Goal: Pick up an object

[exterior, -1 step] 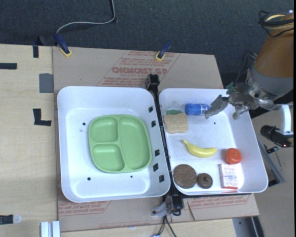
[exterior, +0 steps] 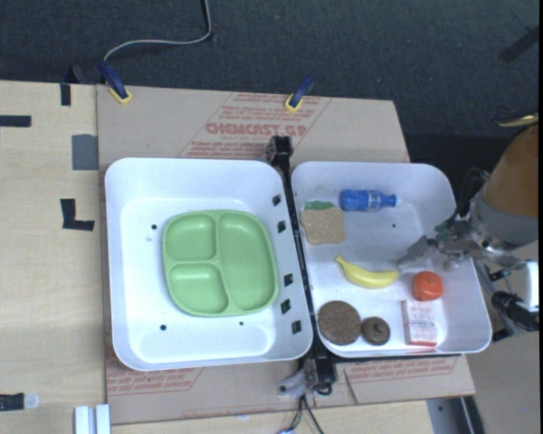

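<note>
Banana (exterior: 367, 274) lies mid-bin in your right bin (exterior: 380, 172), the claw (exterior: 423, 251) just beside its right end, grip unreadable, with an orange ball (exterior: 427, 286) and small carton (exterior: 421, 323) close below.

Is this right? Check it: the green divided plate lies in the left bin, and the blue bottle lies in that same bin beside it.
Not quite. The green divided plate does lie in the left bin, but the blue bottle lies in the right bin, near its far wall, as the camera view shows.
</note>
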